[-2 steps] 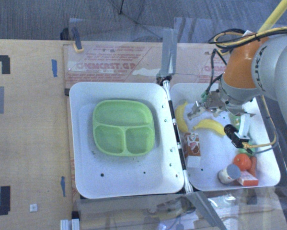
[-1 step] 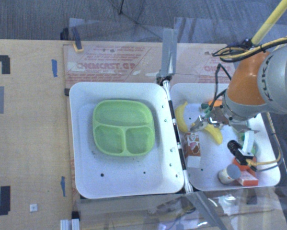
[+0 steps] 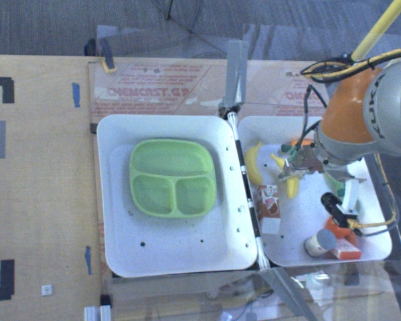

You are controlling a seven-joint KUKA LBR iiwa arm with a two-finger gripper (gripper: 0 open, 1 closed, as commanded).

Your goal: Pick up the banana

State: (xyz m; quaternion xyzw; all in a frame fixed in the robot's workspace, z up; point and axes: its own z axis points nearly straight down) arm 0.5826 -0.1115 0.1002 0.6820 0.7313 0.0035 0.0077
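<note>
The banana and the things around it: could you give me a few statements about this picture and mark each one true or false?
1. The banana lies in the right bin. True.
2. The green tray has three compartments. True.
3. The green tray sits in the same bin as the banana. False: it sits in the left bin.
4. The arm reaches over the left bin. False: it is over the right bin.
5. The gripper is to the right of the banana in the view. True.

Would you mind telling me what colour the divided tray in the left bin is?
Light green; the divided tray shows best in the camera view.
</note>
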